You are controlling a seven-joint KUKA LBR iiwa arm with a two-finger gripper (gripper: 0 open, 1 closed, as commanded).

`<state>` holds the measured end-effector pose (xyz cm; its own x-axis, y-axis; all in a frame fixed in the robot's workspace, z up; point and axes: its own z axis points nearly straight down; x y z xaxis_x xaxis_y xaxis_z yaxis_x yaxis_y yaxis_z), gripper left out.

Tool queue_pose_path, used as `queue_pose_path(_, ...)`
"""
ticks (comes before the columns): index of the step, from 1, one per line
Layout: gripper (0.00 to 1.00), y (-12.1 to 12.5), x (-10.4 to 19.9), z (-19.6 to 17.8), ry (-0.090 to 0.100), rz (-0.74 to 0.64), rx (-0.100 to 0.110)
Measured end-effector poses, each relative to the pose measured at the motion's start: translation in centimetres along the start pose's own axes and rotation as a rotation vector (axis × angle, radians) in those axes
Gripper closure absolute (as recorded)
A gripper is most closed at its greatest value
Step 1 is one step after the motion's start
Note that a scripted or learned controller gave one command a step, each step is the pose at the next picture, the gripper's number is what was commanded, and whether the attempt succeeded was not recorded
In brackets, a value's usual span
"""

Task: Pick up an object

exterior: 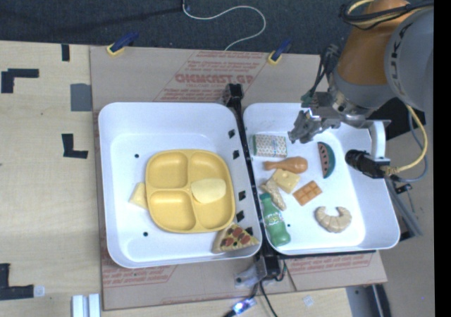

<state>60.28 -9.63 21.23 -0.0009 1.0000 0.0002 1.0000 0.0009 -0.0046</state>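
Observation:
My gripper [301,130] hangs over the far part of the right bin [366,234], just right of a pale patterned packet [270,144] and above a chicken drumstick [287,165]. A watermelon slice [325,158] lies to its lower right. Further toward the front lie a cheese wedge [287,180], an orange cracker [306,192], a croissant [333,218], a bread piece [273,194] and a green bottle [274,220]. Nothing shows between the fingers.
The left bin [120,168] holds a yellow divided plate [158,175] with a pale round chip [208,190] in it, a yellow wedge [137,196] at its left, and a pizza slice [235,239] at the front right corner. A ridge separates the bins.

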Motion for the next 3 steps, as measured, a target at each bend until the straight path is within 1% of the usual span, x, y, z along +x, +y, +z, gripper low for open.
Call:
queue_pose_path(1, 1.0, -5.0, 3.4, -0.8, 0.001, -0.002, 0.0)
queue_pose_path(2, 1.0, -5.5, 2.5, -2.0, 0.0, 0.0, -0.004)
queue_pose_path(3, 1.0, -5.6, 2.9, -2.0, 0.0, -0.002, -0.003)
